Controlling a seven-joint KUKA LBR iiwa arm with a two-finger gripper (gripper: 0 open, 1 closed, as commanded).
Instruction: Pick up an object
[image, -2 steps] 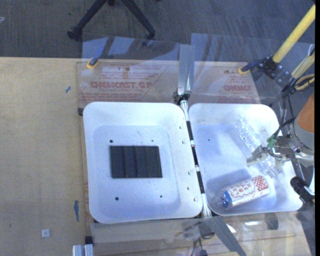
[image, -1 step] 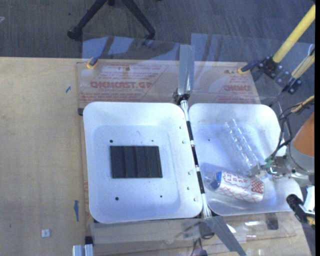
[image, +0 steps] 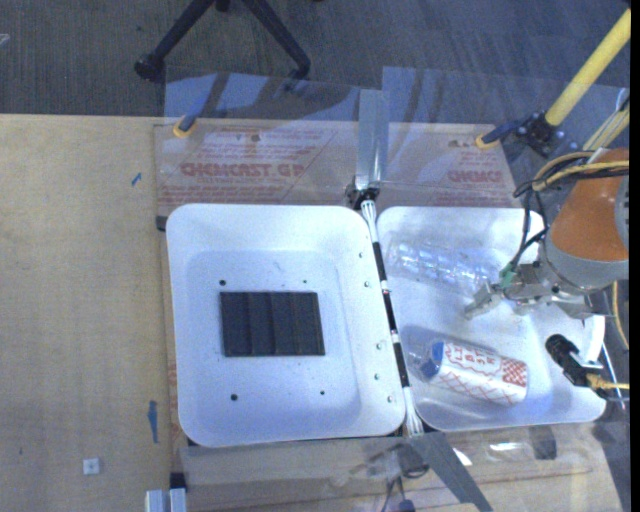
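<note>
1. Nearest the front edge of the bench, we see the front rim of the right bin (image: 500, 418), and just inside it a red-and-white tube (image: 478, 369) lying on its side, blue cap end toward the divider between the bins.
2. We judge this tube light and fairly stiff, with a printed sleeve that may be a little slick; it could roll if nudged from one side. We would take hold across its middle, fingers on either long side, square to its axis.
3. A little farther back, we find the gripper (image: 490, 299) hanging over the middle of the right bin, reaching in from the right under the orange band. Its thin metal fingers look parted and nothing shows between them, so we count it as holding nothing.
4. Just beyond the fingertips lies a clear plastic bottle (image: 445, 264), on its side along the bin's back half. We judge it very light, slippery and easy to crush or squirt out of a pinch; its ribbed middle looks the best place to grip, gently.
5. Across the divider, the left bin (image: 200, 240) holds a flat black ribbed pad (image: 272, 323) lying on its floor, too low for an easy pinch.
6. Farthest back, a clear printed sheet (image: 250, 165) stands behind both bins.
</note>
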